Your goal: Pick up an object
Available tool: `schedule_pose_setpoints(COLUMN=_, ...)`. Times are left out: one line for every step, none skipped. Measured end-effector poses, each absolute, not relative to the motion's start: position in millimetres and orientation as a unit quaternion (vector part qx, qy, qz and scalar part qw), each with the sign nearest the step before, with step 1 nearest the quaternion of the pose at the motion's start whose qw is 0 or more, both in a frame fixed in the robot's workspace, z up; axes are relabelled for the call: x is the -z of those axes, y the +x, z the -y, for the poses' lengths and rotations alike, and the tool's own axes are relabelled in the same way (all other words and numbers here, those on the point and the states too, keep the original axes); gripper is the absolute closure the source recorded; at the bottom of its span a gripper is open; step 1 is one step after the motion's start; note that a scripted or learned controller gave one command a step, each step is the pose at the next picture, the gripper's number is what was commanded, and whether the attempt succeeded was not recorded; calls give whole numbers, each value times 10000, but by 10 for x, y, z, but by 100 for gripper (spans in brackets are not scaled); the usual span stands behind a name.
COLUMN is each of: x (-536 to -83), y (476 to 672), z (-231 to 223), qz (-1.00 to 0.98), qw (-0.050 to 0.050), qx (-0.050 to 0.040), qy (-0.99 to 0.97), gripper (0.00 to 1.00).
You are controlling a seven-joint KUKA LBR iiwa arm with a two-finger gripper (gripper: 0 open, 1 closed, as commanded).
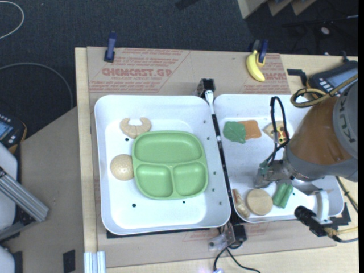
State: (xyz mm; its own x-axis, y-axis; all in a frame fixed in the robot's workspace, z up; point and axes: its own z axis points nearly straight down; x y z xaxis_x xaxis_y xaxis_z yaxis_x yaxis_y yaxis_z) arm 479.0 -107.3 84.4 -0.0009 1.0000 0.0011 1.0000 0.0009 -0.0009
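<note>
The grey arm's bulk hides the end effector (272, 178) fingertips; beside it, a green cylindrical object (282, 194) is perhaps partly covered, and the picture's right edge cuts the arm.

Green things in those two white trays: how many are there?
3. A green divided plate in the left bin, a green leafy piece at the back of the right bin, and a small green object by the arm. The arm may hide more.

You saw the tool (272, 178) low in the right bin (245, 104), beside a green block (282, 194) and a tan disc (259, 201).
</note>
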Motion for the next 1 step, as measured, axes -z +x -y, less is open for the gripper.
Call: schedule_pose_setpoints(x=-844, y=4789, z=1096, qz=7071, qw=-1, qx=1, qy=-7072, gripper=100)
